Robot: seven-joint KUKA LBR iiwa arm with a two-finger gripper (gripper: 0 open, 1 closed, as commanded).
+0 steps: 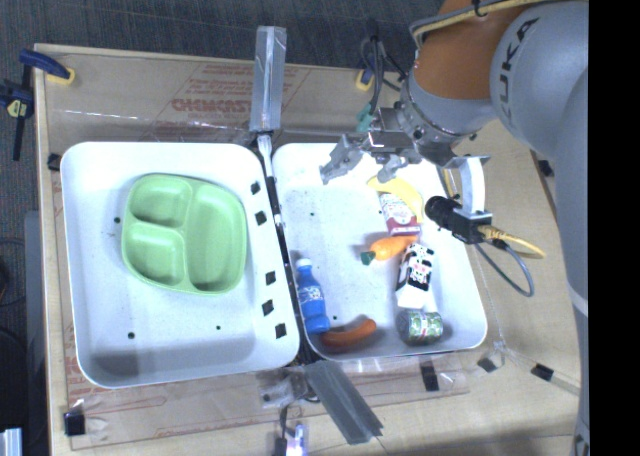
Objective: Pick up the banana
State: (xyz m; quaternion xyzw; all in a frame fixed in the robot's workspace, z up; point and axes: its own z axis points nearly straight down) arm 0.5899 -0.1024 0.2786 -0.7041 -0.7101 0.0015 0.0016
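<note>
The banana (398,187) lies in the right bin (330,234) near its far edge; a short yellow stretch of it shows beside a red and white packet (398,211). My gripper (368,158) hovers over the far part of that bin, just up and left of the banana. Its fingers are spread open, one reaching left (338,161), and nothing sits between them. The wrist covers part of the banana's far end.
In the right bin also lie an orange carrot (388,247), a cow-patterned bottle (415,277), a green can (420,325), a blue bottle (310,296) and a sausage (348,334). The left bin (100,324) holds a green divided plate (185,234).
</note>
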